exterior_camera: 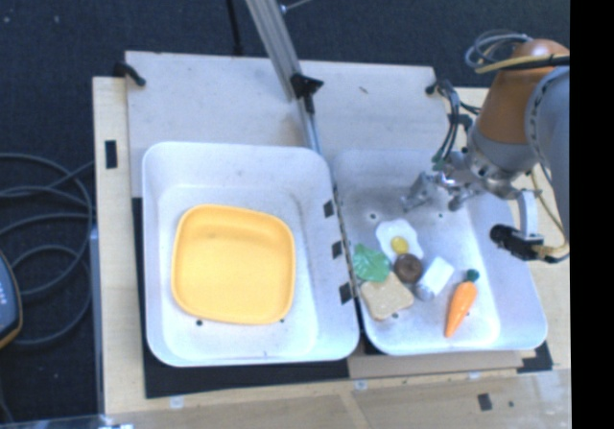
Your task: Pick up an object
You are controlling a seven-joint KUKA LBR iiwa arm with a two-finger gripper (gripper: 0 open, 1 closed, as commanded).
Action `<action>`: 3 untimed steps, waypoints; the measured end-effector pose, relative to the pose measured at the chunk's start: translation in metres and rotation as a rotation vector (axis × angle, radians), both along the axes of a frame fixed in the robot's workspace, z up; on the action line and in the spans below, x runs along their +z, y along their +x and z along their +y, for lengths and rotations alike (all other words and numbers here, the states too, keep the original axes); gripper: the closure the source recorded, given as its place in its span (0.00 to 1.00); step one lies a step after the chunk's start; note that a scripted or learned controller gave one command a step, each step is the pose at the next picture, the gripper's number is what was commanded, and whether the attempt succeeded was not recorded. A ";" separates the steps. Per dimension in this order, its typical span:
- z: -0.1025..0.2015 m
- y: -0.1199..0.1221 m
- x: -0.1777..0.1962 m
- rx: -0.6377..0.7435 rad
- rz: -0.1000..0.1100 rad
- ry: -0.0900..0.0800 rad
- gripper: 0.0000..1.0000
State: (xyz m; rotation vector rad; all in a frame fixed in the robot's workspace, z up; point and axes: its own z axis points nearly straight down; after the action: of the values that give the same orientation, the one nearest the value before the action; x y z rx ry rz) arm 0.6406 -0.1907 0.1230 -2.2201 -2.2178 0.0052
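While nothing is lifted yet, left to right:
Left bin (158, 178): square yellow plastic plate (233, 264).
Right bin (518, 312): green leafy toy (370, 264), fried egg (397, 240), orange carrot (460, 307).
Gripper (436, 189): above egg, fingers spread, holding nothing.
Advice: probably centre over egg, descend straight.

Two shallow white bins sit side by side on a pale bench. The left bin (153, 226) holds a yellow square plate (233, 264), lying flat near its middle. The right bin (518, 321) holds a cluster of toy food toward its front: a fried egg (397, 238), a green leafy piece (370, 264) just beside it, a brown round piece (409, 268), a slice of toast (387, 299), a small white block (436, 277) and a carrot (460, 307) lying at a slant. The grey arm with its orange band (513, 96) reaches in from the right, its gripper (436, 189) hanging over the back of the right bin, apart from the food. A metal pole (269, 19) slants across the back of the bench.
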 end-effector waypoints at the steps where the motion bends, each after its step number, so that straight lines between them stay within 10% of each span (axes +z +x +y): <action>1: -0.001 0.000 -0.023 0.001 -0.003 -0.001 0.00; 2: -0.001 0.000 -0.011 0.001 -0.007 -0.002 1.00; 3: -0.010 0.006 0.045 0.001 -0.010 -0.001 1.00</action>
State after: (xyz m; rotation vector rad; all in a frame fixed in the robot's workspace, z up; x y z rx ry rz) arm 0.6470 -0.2007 0.1680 -2.2251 -2.2244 -0.0049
